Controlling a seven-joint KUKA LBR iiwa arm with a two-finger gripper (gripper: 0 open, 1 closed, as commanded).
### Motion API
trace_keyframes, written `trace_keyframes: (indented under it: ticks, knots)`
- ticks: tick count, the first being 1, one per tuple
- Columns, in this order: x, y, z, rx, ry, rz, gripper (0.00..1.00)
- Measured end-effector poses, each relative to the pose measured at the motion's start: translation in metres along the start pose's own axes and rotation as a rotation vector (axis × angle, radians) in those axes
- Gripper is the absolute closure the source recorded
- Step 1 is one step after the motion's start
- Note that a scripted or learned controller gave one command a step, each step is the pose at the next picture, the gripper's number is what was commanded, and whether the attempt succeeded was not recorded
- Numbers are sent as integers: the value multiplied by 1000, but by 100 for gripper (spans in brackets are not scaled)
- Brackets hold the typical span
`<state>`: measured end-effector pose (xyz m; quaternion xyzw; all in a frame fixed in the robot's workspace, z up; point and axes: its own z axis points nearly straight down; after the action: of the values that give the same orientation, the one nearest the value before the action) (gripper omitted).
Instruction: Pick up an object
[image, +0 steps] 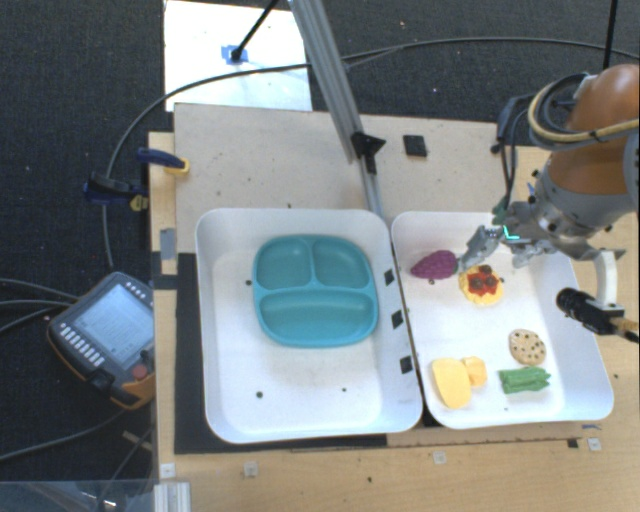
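Observation:
In the right bin (585, 400) lie a purple grape bunch (434, 265), a round yellow toy pizza with red topping (482, 285), a brown cookie (526, 346), two yellow cheese pieces (455, 381) and a green vegetable piece (524, 379). My gripper (503, 250) hangs over the bin's far part, just above the toy pizza and to the right of the grapes. Its fingers stand apart, open, with nothing between them. The orange band and grey wrist rise behind it at the upper right.
The left bin (230, 390) holds a teal divided plate (315, 290). A metal pole (340, 95) slants down to the bins' shared far edge. A black arm part (590, 312) overhangs the right bin's right rim. A teach pendant (105, 335) lies off the bench at left.

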<state>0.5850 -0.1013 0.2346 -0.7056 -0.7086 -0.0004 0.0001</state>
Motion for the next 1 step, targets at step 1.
trace_keyframes:
  ticks: [1]
  knots:
    - [0,0,0,-1,0,0,0]
